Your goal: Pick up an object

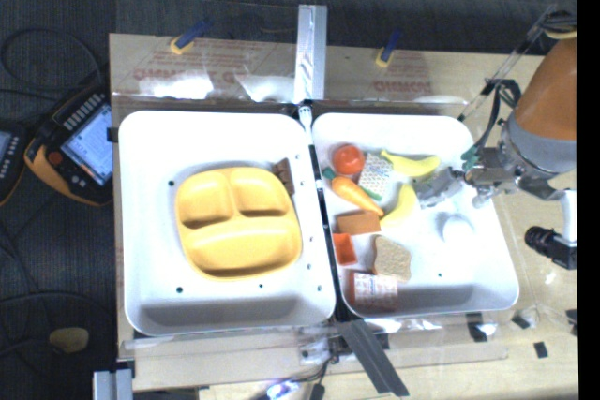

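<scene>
1. Lower edge of the frame: the front rim of the bench (pixel 441 353), with dark bracket parts lying on it.
2. Right bin (pixel 469 290), lower left corner: a white and pink packet (pixel 375 288). Just above it lies a bread slice (pixel 393 258), with a small red block (pixel 342 248) to the left.
3. Left bin (pixel 141 295): a yellow compartment tray (pixel 239 220) lies flat in the centre. A small brown object (pixel 283 173) sits at the tray's upper right corner, against the wall between the bins.
4. Right bin, middle left: an orange-brown block (pixel 358 223), a carrot (pixel 354 193) lying at a slant above it, and a yellow curved piece (pixel 401 204) beside them.
5. Right bin, upper left: a red tomato (pixel 348 157), a white patterned item (pixel 375 173) and a banana (pixel 412 166), packed close together.
6. The gripper (pixel 448 185) is in the right bin, just right of the banana and the yellow curved piece. Whether it is spread or pressed together cannot be told, and no object is seen in its grasp.
7. The arm (pixel 558 98) enters from the right edge of the frame.
8. Far left of the frame, off the bench: a teach pendant (pixel 80 150) on the dark floor.
9. Top of the bench: an upright metal post (pixel 311 51).
</scene>
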Available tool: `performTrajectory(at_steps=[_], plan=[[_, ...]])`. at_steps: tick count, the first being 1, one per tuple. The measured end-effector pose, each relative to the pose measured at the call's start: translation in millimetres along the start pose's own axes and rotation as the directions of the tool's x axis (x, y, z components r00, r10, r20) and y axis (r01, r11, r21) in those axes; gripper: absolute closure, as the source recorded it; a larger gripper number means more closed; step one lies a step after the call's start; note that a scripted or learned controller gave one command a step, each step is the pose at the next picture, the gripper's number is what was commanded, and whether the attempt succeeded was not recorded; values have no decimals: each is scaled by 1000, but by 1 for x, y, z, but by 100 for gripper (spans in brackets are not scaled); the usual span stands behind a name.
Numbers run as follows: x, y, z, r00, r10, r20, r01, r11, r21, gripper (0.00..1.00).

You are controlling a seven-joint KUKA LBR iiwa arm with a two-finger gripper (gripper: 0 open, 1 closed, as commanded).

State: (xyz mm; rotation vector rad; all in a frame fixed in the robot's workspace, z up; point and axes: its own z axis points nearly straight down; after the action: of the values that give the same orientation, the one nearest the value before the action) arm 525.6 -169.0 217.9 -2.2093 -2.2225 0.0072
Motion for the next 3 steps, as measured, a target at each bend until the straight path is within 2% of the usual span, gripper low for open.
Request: performTrajectory(at_steps=[1, 2, 3], plan=[[35, 60, 130, 942, 335, -1, -335, 942, -14, 0], [24, 135, 121, 973, 231, -5, -230, 973, 24, 0], [-7, 55, 129, 987, 162, 2, -162, 987, -15, 0]])
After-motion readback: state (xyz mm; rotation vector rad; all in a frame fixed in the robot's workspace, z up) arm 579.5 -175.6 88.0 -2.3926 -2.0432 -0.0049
